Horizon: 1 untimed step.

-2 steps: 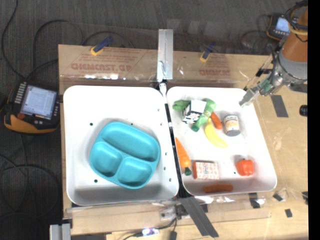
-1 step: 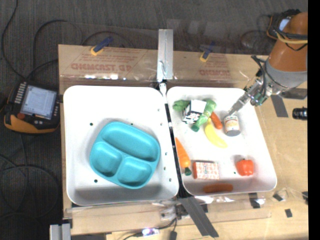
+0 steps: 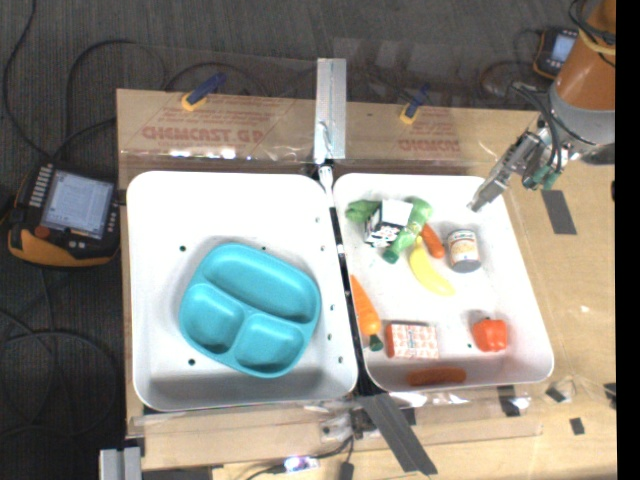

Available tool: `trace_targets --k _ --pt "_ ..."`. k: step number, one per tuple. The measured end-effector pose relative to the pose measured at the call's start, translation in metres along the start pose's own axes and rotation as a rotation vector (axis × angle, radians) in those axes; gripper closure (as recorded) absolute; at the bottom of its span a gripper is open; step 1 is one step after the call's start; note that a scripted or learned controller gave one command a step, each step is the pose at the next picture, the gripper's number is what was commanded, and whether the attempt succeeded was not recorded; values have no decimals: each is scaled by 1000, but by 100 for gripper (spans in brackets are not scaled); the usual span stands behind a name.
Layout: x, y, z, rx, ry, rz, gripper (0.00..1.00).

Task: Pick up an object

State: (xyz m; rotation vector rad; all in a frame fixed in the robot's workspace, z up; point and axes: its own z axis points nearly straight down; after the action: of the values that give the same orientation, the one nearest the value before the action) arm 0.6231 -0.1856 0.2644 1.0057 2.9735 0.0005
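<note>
My gripper (image 3: 492, 188) hangs over the far right corner of the right bin (image 3: 528, 298), above and to the right of its objects. Nothing shows in it. The bin holds a small can (image 3: 462, 250), a yellow banana (image 3: 432, 273), a green toy vegetable (image 3: 412, 220) with a short carrot (image 3: 432, 240) beside it, and a white-and-black carton (image 3: 385, 223). Nearer the front lie a long carrot (image 3: 367, 313), a red-and-white box (image 3: 412, 340), a red pepper (image 3: 490, 335) and a flat brown piece (image 3: 437, 376).
The left bin (image 3: 150, 268) holds a teal divided plate (image 3: 250, 308). A metal rail (image 3: 330, 108) stands behind the seam between the bins. A handheld pendant (image 3: 65, 213) lies on the floor at left, with cables around it.
</note>
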Motion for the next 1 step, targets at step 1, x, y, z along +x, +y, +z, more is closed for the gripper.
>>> trace_targets --k 1 --pt "0 0 0 -1 1 0 0"
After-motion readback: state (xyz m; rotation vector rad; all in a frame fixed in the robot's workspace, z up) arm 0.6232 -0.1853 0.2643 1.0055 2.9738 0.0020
